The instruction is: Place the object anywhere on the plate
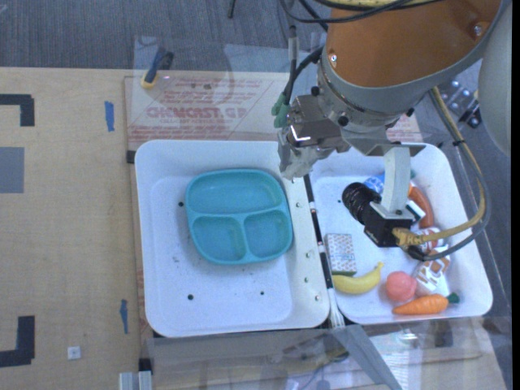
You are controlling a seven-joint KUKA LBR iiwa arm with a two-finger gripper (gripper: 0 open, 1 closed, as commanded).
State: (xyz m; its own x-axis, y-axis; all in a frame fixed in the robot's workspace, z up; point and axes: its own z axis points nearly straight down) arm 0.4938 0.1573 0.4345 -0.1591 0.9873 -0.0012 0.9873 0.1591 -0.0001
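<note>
**Q:** Entry one, the object to be placed?
**A:** Not singled out. The candidates are all in the right bin (475,287): banana (357,280), carrot (421,305), pink round fruit (400,286), checked packet (340,252). Further toys sit crowded behind the arm, too hidden to name.

**Q:** Entry two, destination?
**A:** Teal plate (238,218) with three compartments, lying flat in the left bin (162,299), nothing on it.

**Q:** Entry three, gripper (294,162)?
**A:** Above the two bins' meeting rims, toward their far end, near the plate's far right corner. I cannot tell whether it is open or closed, or whether it carries anything.

**Q:** Entry four, hazards?
**A:** My judgement only:
- A descent from this spot would likely strike the rims rather than either bin floor.
- The candidates lie close together, so a grab may catch two or nudge the banana against the wall.
- The round fruit may roll off a compartment ridge if released high.
- A release too near the plate's right edge could drop the object beside it.
</note>
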